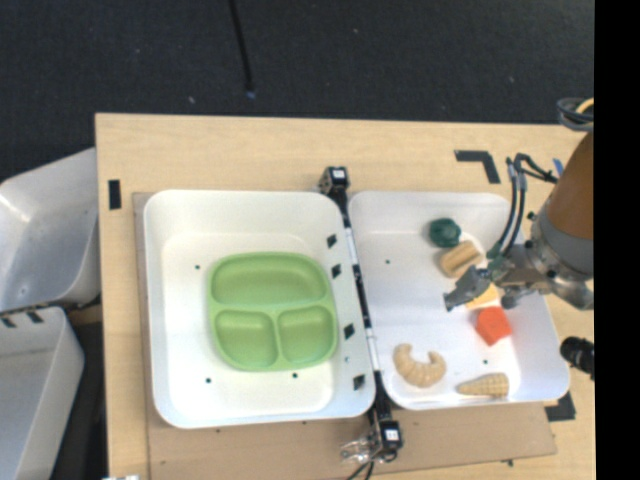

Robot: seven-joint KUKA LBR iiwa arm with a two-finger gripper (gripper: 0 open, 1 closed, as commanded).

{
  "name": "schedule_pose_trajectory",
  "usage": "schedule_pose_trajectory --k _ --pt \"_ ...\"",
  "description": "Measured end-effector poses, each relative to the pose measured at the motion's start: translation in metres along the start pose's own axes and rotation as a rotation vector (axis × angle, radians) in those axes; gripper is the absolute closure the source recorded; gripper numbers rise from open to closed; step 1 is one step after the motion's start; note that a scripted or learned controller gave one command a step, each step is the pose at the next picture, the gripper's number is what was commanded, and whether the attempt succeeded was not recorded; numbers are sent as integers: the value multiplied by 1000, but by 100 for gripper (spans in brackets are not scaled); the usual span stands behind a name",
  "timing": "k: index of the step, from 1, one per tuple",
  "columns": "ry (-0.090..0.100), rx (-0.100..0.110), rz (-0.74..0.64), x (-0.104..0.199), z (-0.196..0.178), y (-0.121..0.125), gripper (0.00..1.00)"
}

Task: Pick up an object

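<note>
1. The gripper (470, 293) hangs low over the right bin (400, 268), its dark fingers lost in a blur against the white floor; whether they stand wide or narrow cannot be told, and nothing is seen between them.

2. Just under and beside it lies a pale yellow wedge (486, 295), partly hidden by the tool, with an orange-red block (492, 325) touching or nearly touching its lower edge. Either looks the likeliest target.

3. The risk, as judged here: the two pieces sit so close that a closing finger could land on the seam, push one aside or pinch both and drop them. The smooth block faces may also slip.

4. Nearby sit a tan, rounded bread-like piece (459, 258) and a dark green lump (445, 232) above, both looking like matte toy food.

5. Toward the near wall lie a curved, ridged croissant (420, 366) and a textured cone-shaped piece (484, 385), well apart from the tool.

6. The left bin (170, 268) bears a glossy green plate (272, 311) with three compartments; a black hinge strip (352, 278) joins the bins.
</note>
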State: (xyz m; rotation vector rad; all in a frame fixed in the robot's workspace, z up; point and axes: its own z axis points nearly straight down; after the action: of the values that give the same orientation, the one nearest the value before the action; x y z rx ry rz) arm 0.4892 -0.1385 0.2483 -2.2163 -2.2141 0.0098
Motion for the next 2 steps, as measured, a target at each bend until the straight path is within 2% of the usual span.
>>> schedule_pose_trajectory --k 1,2 --pt "-2 -12 -3 0 -6 2 0" --pt "-2 -7 -1 3 42 11 0"
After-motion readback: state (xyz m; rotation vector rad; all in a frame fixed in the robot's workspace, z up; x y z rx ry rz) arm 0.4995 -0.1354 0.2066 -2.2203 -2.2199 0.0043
